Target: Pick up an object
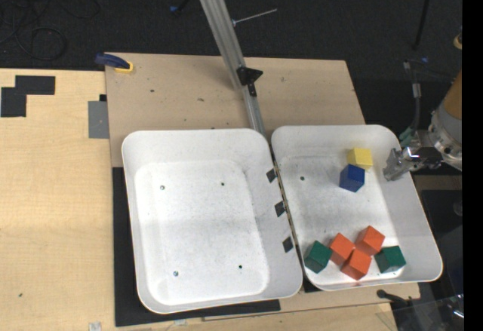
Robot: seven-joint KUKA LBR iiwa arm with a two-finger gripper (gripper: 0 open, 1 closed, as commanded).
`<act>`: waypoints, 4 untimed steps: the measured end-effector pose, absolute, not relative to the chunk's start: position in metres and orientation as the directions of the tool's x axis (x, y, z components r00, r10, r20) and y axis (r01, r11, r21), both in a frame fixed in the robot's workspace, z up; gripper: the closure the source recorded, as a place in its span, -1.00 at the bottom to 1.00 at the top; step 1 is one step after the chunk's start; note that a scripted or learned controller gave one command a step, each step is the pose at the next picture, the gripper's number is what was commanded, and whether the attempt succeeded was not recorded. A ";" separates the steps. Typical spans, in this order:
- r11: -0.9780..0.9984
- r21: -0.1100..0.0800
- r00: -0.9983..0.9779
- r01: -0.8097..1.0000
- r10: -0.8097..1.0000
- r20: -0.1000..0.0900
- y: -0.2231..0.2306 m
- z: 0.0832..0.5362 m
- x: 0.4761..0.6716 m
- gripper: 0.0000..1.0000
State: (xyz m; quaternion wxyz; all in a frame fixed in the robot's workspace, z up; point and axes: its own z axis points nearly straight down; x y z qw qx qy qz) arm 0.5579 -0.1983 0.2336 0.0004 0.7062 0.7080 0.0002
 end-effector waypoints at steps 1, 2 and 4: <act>0.005 -0.001 -0.005 1.000 1.000 0.002 -0.140 0.233 0.575 1.00; 0.005 -0.002 -0.005 1.000 1.000 0.002 -0.091 0.238 0.589 1.00; 0.005 -0.002 -0.005 1.000 1.000 0.002 0.024 0.242 0.605 1.00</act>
